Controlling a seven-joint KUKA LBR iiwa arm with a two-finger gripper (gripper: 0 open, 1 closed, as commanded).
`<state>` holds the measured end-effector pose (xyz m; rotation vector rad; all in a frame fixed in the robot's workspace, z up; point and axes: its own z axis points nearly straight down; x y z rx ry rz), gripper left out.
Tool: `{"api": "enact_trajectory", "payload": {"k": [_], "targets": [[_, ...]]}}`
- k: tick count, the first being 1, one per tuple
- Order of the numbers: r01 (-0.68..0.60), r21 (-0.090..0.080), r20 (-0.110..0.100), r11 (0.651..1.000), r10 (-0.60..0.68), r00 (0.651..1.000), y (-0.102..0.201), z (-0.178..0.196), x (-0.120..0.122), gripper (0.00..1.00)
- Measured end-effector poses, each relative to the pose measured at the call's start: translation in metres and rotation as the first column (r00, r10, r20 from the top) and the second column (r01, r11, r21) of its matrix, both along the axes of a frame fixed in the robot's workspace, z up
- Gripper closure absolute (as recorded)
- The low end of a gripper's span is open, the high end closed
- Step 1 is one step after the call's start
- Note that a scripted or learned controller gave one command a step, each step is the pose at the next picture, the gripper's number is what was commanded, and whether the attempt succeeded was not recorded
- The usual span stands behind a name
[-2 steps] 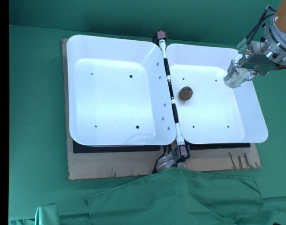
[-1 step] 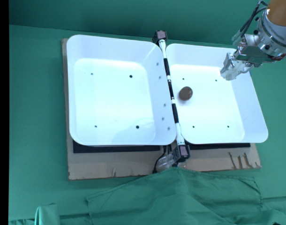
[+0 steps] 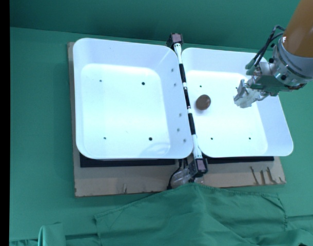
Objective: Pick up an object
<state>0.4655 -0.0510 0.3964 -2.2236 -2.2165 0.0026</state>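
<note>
Green cloth [image 3: 197, 219] at front edge. Brown round object [image 3: 203, 102] in right bin [image 3: 269, 137], left of gripper [image 3: 242, 100]; no long axis.

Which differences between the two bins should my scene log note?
The right bin holds a small brown object near its left wall; the left bin shows bare floor. The gripper hangs over the right bin, not the left. Both are shallow, white, with small dark dots.
</note>
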Motion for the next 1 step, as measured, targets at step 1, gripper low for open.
{"api": "enact_trajectory", "payload": {"k": [1], "targets": [[0.002, -0.002, 0.008, 1.0, -0.002, 1.0, -0.026, 0.0094, 0.002, 1.0]]}}
